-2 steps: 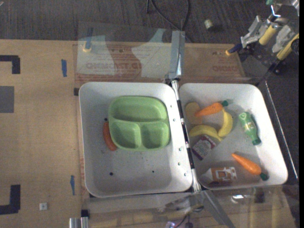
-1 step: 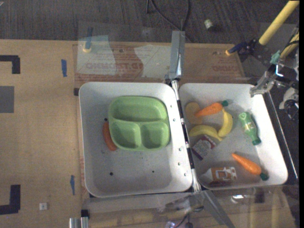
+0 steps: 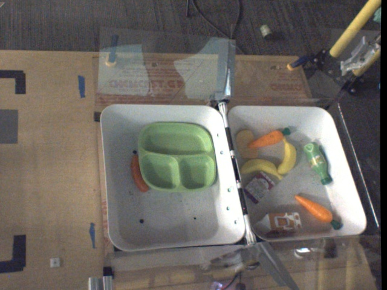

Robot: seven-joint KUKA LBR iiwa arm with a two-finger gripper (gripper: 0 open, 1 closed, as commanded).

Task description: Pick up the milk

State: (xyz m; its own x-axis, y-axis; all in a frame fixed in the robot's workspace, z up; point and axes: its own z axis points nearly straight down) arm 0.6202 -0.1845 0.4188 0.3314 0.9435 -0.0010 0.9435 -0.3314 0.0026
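Observation:
The milk (image 3: 284,221) is a small white and brown carton lying on its side. It rests at the front edge of the right bin (image 3: 347,162), near that bin's front left corner. An orange carrot (image 3: 314,209) lies just to its right, and a small purple box (image 3: 259,186) sits just behind it to the left.
The right bin also holds a second carrot (image 3: 266,139), two bananas (image 3: 288,157), a green bottle (image 3: 317,162) and a tan round piece (image 3: 245,141). In the left bin (image 3: 115,186) sit a green divided plate (image 3: 177,156) and a red sausage (image 3: 139,173). A yellow pole with a clamp (image 3: 357,26) stands at the back right.

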